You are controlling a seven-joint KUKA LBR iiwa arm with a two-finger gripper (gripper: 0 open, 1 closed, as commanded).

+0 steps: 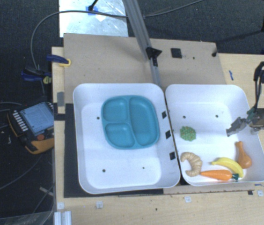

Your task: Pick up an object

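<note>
The pincer (235, 126), fingers' state impossible to tell, is hovering over the right bin (202, 95) near the drumstick (243, 155), risking a miss because the toys are crowding together.

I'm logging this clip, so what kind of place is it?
Probably a robotics lab bench set up for picking trials: two white bins, toy food such as a banana and carrot, and loose cables on dark carpet.
</note>
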